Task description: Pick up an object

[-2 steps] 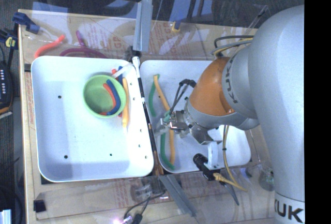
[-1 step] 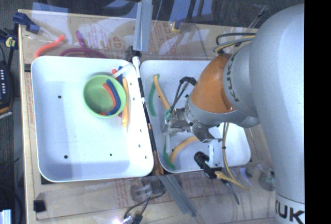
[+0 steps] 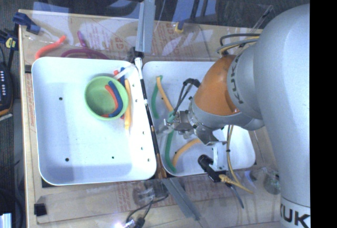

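Observation:
My gripper (image 3: pixel 171 122) hangs low in the right bin (image 3: pixel 243 161), near its left wall, under the orange-banded wrist. Around it lie thin curved strips: a green one (image 3: pixel 156 96) and an orange one (image 3: pixel 165 97) toward the back, another green one (image 3: pixel 169 149) and a yellow-orange one (image 3: pixel 186 148) toward the front. Nothing is visibly lifted by the gripper. In the left bin (image 3: pixel 68 137) stands a green bowl (image 3: pixel 100 98) with a red and a blue curved piece inside. An orange stick (image 3: pixel 127 111) lies against the bowl's right side.
The ridge between the two bins (image 3: pixel 149 127) runs just left of the gripper. Behind the bins on the bench lie an orange-red piece (image 3: pixel 50 47) and a purple loop (image 3: pixel 84 53). The big grey arm covers the right bin's right half.

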`<state>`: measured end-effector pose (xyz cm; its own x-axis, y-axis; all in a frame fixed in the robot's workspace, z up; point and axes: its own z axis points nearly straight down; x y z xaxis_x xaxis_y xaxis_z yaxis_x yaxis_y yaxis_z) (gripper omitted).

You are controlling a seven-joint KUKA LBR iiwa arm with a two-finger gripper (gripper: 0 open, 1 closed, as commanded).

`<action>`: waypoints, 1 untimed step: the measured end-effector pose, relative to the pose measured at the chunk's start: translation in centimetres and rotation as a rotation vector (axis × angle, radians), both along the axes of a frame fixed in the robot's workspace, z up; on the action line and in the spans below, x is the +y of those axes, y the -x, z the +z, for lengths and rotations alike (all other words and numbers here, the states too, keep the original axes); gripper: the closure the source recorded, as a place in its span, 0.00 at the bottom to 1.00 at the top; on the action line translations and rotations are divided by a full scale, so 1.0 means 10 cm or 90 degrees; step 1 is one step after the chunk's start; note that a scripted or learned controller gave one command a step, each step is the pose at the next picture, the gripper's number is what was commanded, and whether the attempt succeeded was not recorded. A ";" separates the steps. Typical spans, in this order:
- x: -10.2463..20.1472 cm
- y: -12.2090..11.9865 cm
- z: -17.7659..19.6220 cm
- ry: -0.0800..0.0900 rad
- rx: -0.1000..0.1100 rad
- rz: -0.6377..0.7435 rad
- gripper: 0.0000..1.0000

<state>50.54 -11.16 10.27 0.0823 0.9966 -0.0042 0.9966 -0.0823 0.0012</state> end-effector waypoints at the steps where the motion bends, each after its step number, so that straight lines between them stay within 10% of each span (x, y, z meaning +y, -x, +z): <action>1: 0.01 0.00 0.09 0.001 0.000 0.003 1.00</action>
